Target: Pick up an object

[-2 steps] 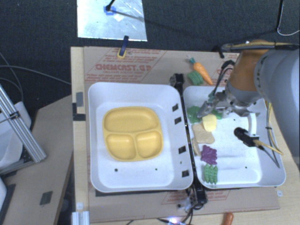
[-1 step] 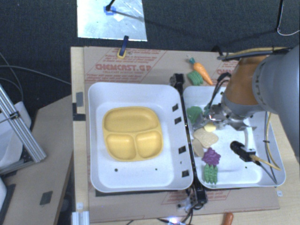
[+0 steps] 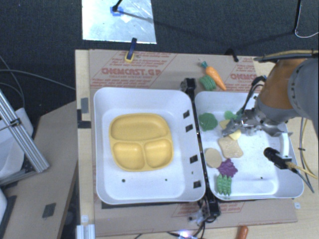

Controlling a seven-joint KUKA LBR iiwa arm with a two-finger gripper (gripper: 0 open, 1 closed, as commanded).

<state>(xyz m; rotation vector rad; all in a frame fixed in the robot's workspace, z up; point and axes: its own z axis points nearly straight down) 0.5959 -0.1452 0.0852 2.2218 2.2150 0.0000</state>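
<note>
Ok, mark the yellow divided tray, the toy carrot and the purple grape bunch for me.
yellow divided tray (image 3: 141, 141), camera view, on the ridge between its compartments.
toy carrot (image 3: 216, 76), camera view, middle of the orange body.
purple grape bunch (image 3: 228, 167), camera view, centre of the cluster.

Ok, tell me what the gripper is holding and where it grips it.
It cannot be told. The gripper is low in the right bin, at a small yellow toy, but whether that piece sits between its fingers is unclear.

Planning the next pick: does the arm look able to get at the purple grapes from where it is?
Probably yes. The grapes lie uncovered in the right bin, just below the gripper, with nothing above them.
</note>
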